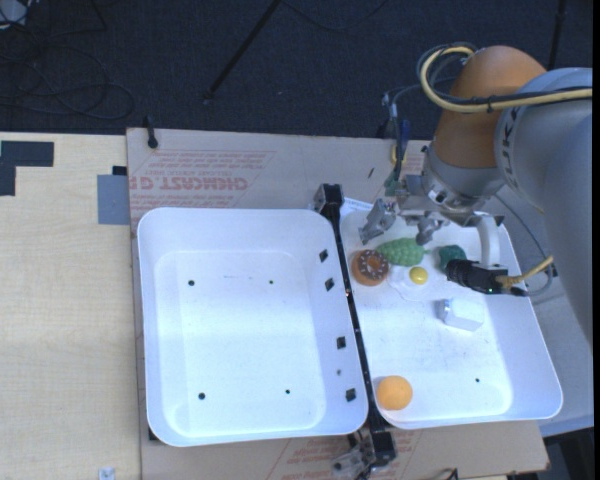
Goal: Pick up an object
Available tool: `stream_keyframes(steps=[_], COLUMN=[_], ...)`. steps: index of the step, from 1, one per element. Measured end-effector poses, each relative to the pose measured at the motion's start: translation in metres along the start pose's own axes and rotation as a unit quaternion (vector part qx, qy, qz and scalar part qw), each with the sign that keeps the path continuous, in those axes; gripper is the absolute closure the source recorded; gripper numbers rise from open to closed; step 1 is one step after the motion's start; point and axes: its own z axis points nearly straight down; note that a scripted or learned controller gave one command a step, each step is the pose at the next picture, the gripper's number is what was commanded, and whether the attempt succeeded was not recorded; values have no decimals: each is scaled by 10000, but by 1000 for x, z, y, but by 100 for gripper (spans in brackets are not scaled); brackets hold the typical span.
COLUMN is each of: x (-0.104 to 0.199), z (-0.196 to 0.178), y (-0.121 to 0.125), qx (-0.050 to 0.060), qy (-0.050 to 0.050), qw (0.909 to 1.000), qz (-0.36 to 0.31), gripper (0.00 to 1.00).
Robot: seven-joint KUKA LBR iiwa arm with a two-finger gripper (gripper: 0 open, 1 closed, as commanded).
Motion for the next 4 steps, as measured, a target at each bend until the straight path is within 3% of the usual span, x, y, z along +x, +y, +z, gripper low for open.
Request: stream_keyframes(steps=[1,2,3,4], x=[-23,-24,-24,-25], z=[78,72,72,62], y=[0,-2,-2,-2], qx=[-4,30,33,37], qy=[2,2,2,1], qw=[10000,10000,10000,10000], qz=[13,16,15,20], gripper=[0,100,0,100])
